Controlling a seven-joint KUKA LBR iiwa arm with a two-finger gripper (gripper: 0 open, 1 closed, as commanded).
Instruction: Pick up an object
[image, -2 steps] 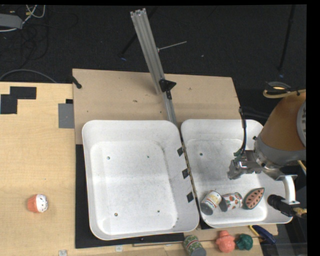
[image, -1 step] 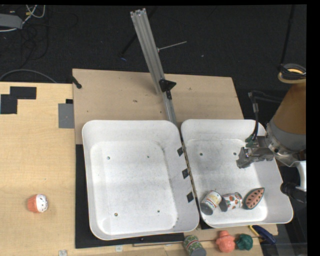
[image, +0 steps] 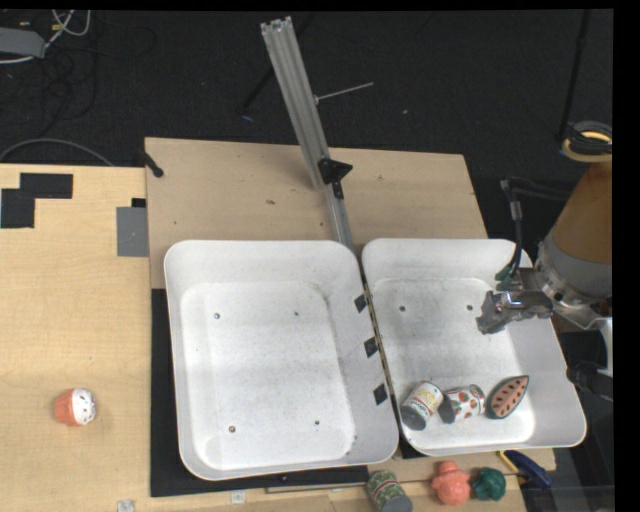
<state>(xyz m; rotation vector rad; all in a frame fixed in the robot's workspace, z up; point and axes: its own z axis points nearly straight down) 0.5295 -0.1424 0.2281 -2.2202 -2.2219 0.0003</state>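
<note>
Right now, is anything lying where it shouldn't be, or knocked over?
Yes. An orange-and-white ball sits alone on the bench far left of both bins. A small can, a pink toy and a green toy lie outside the right bin's near rim.
</note>
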